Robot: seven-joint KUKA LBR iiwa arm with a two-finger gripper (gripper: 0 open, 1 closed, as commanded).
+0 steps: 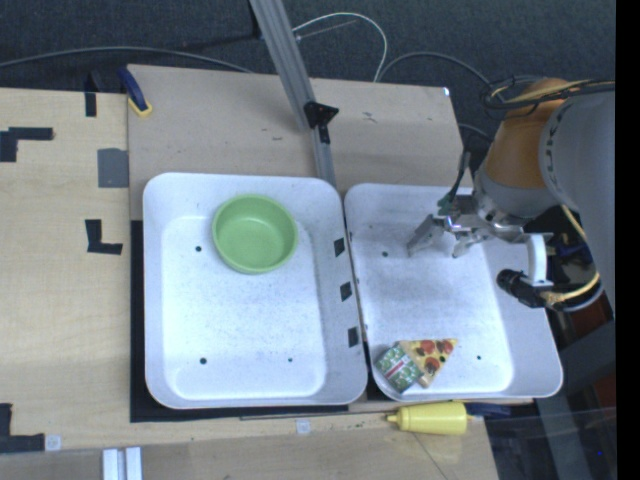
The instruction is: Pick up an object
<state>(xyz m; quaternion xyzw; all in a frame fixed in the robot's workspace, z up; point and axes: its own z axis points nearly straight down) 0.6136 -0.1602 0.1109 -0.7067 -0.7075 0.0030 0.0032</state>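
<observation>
We see the end effector [437,244] over the right bin [480,298], near its far edge, fingers spread and holding nothing. The green bowl [256,233] sits in the left bin [180,298]; a colourful packet [414,359] lies at the right bin's near edge. As we judge it, the pick is yet to come.

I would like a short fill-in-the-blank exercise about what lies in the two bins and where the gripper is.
1. The green bowl sits in the ____ bin as the camera sees it.
2. The gripper hovers over the ____ bin.
3. The pizza slice lies near that bin's ____ edge.
4. The yellow bottle lies ____ the bins.

Missing words: left; right; front; outside
</observation>
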